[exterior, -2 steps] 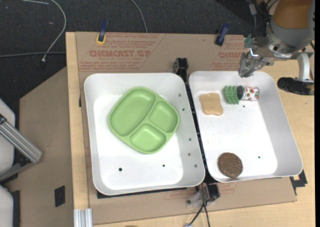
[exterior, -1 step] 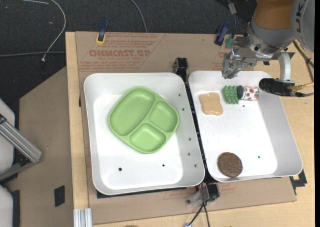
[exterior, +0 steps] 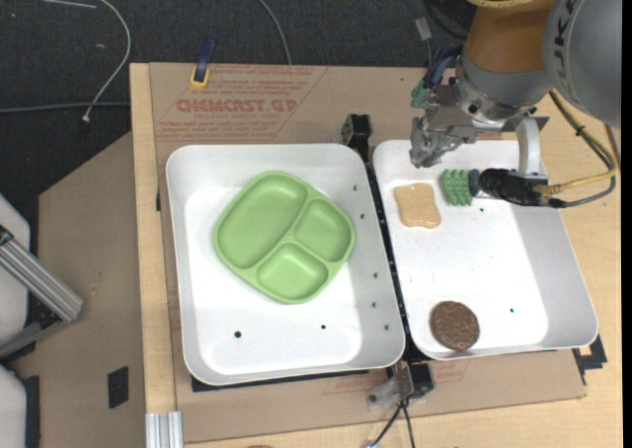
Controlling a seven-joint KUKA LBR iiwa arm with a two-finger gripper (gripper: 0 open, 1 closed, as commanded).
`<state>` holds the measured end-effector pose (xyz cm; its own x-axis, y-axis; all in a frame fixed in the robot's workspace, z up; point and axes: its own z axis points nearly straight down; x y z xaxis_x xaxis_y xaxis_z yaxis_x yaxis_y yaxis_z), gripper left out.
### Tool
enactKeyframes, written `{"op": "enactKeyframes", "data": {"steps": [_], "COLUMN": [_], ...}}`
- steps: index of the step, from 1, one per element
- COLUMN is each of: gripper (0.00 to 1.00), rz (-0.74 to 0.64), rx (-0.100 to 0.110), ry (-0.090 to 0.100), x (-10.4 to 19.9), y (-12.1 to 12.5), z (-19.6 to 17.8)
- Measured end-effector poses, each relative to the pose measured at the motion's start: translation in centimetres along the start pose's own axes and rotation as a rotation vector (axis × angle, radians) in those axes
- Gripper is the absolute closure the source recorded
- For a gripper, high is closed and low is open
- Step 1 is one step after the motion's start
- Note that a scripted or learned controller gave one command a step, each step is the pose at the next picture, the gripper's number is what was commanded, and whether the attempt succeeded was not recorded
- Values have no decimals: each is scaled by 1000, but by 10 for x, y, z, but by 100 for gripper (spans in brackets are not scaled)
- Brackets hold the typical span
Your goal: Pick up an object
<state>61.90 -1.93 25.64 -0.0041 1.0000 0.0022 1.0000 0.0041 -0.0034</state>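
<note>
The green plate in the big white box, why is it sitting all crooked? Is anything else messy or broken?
The green divided plate lies turned at an angle to the walls of the left bin, so it looks crooked, but it sits flat and whole. In the right bin, the tan piece, brown disc and green brush lie scattered, nothing spilled.

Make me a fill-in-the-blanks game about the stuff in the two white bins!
1. The divided plate in the left bin is colored ____.
2. That plate has ____ compartments.
3. The round brown cookie lies in the ____ bin.
4. The gripper hangs above the right bin's ____ edge.

Missing words: green; three; right; far
</note>
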Motion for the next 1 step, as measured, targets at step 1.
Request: {"op": "enactKeyframes", "data": {"steps": [1], "gripper": [100], "rz": [-2], "rx": [1], "ry": [1], "x": [58], "y": [-13], "z": [14]}}
